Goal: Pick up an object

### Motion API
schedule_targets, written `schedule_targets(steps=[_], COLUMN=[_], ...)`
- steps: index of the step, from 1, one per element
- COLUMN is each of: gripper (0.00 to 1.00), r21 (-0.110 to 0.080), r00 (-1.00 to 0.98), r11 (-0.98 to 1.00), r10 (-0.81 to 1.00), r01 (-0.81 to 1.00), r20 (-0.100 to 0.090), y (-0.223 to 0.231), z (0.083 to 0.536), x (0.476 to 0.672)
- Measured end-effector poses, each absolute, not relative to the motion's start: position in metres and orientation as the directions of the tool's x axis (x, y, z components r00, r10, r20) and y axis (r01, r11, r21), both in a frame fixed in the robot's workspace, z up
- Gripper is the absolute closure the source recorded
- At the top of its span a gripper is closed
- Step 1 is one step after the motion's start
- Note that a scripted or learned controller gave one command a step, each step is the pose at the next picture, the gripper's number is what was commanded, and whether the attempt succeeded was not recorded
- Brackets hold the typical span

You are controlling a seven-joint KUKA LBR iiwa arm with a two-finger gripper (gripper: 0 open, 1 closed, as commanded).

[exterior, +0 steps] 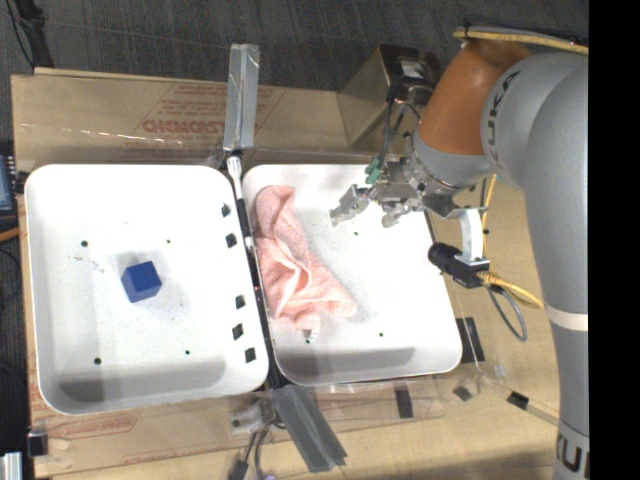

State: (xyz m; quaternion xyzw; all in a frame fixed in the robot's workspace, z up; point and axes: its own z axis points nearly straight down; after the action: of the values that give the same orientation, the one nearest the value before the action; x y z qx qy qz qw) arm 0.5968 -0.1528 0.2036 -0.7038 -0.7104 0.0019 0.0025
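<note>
Plainly, the grey two-finger gripper (368, 206) hangs over the upper part of the right-hand shallow white plastic bin (425, 308), its two metal fingers spread apart with nothing between them. It sits to the right of the crumpled pink terry cloth (293, 263), apart from it, with bare bin floor between the two.

By my reading the task is at the approach step: nothing is gripped, and nothing is lifted. The cloth is the nearest candidate, lying along the left side of the same bin, against the wall it shares with the left-hand shallow white plastic bin (60, 298). To take it, the gripper would need to shift left over a raised fold, descend with fingers apart, and close on a bunch of fabric; a flat patch would likely slip out.

The other candidate, a small blue cube (142, 280), rests well to the left of the cloth, near the middle of the left bin.

Counted: one gripper, two bins, one cloth, one cube.
</note>
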Motion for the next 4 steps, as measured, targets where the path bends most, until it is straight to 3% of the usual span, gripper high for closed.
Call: schedule_targets(steps=[1,2,3,4], gripper=[0.0,0.0,0.0,1.0], r21=[-0.004,-0.001,0.0,-0.001], r00=[-0.079,-0.115,-0.097,-0.1], r11=[0.079,0.115,0.097,0.1], r10=[0.997,0.993,0.995,0.995], r01=[0.997,0.993,0.995,0.995], r20=[0.0,0.001,0.001,0.001], y=[-0.101,-0.132,-0.11,-0.11], z=[0.095,0.093,0.093,0.103], x=[0.571,0.501,0.539,0.539])
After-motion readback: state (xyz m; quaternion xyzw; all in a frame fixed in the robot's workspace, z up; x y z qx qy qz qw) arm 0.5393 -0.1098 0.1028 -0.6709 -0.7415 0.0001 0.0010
